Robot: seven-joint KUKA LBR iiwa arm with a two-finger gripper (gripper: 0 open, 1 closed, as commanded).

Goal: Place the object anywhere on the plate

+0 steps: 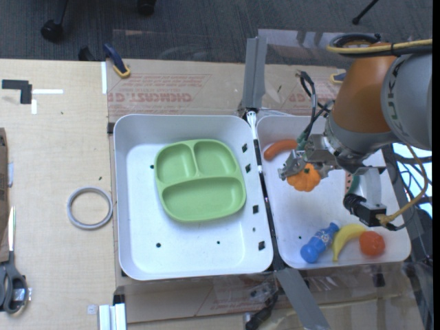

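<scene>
Your task object is the small orange pumpkin-shaped toy (304, 177), a rounded, squat lump with no clear long axis, so you cannot read a pointing direction from it. You see it in the right white bin (385, 253), toward that bin's upper left, directly under the gripper (297, 167), whose metal fingers (289, 169) sit closed against its top and left side, so it appears gripped between them. Whether it is lifted off the bin floor you cannot tell. Just up and left of it lies an orange-red sausage-shaped toy (278, 148). Near the bin's lower edge you have a blue toy bottle (318, 243), a yellow banana (347, 238) and a red-orange ball (372, 244) in a row. The light green three-compartment plate (200, 179) rests in the left white bin (130, 205) on the table (55, 157).
</scene>
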